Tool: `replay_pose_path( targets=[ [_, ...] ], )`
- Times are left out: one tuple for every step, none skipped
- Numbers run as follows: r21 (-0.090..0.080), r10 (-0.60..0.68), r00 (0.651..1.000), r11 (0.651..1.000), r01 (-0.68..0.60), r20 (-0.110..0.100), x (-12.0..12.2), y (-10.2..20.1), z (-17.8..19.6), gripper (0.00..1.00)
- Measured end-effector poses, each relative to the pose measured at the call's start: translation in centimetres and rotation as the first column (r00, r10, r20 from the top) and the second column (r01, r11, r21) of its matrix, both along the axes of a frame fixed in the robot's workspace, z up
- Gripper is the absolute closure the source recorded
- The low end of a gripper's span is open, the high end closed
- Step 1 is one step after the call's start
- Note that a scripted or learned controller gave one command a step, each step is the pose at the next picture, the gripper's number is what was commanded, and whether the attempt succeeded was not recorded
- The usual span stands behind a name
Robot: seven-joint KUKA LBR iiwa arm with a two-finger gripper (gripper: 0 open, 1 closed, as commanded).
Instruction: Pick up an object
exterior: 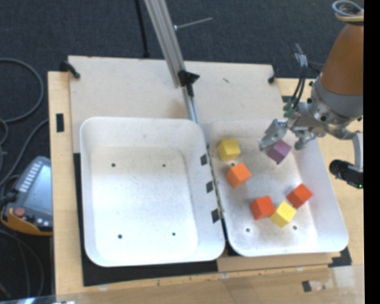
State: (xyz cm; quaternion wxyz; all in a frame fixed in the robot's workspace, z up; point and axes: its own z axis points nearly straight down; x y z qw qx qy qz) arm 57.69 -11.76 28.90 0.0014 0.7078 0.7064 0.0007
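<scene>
Right, my gripper [284, 141] hangs over the right bin's [323, 233] far side, fingers clamped around the purple cube [279, 151], which sits directly beneath them, raised above the bin floor.

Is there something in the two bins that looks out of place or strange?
Only one thing: the small purple cube sits between the end effector's fingers, above the right white bin, tilted. The other cubes lie normally inside.

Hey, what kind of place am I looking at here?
Probably a robotics lab test bench: a robot arm reaches over two white bins, small coloured blocks such as the purple block lie in one, and a control pendant with cables sits beside the bench.
</scene>
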Motion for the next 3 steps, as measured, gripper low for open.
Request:
replay_pose_path(
  targets=[
    [0.001,0.005,1.000,1.000,-0.005,-0.008,5.2,2.9,-12.1,0.00],
    [-0.001,0.003,1.000,1.000,-0.003,0.002,9.0,2.1,-18.0,0.00],
    [-0.003,0.005,1.000,1.000,-0.005,0.000,9.0,1.9,-17.1,1.00]
  ],
)
